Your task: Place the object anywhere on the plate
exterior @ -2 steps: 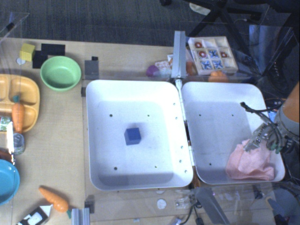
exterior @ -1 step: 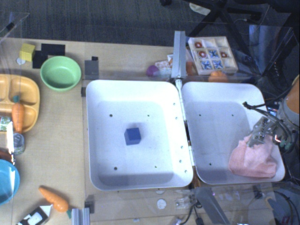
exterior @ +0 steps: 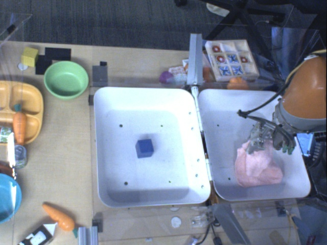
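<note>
gripper (exterior: 258,139) over right bin (exterior: 225,111), touching top of pink cloth (exterior: 257,166) | finger state: cannot tell | blue cube (exterior: 145,147) mid left bin (exterior: 112,111)

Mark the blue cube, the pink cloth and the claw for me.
blue cube (exterior: 145,147): camera view, centre of its top face, in the left bin.
pink cloth (exterior: 257,165): camera view, middle of the crumpled heap, in the right bin.
claw (exterior: 262,138): camera view, at its tips, over the cloth's upper edge.
</note>
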Robot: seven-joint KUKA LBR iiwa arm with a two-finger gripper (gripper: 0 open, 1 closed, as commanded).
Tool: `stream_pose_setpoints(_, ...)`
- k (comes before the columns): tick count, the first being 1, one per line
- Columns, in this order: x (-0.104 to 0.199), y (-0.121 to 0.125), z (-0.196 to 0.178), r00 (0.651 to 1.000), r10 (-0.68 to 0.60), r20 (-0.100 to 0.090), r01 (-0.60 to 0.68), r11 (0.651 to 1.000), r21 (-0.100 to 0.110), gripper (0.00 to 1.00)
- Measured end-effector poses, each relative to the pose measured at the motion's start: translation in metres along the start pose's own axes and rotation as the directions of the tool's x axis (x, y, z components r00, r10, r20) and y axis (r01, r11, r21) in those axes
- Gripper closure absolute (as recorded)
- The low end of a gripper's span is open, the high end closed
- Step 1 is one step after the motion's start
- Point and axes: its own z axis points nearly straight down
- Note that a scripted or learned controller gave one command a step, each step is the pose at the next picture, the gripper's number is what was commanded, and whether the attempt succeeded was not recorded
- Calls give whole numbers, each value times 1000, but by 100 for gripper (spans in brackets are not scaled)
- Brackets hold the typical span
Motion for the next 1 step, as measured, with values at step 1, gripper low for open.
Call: stream_pose_setpoints(1,-44,-27,26,1000,-31,-1,31,1000,1,100)
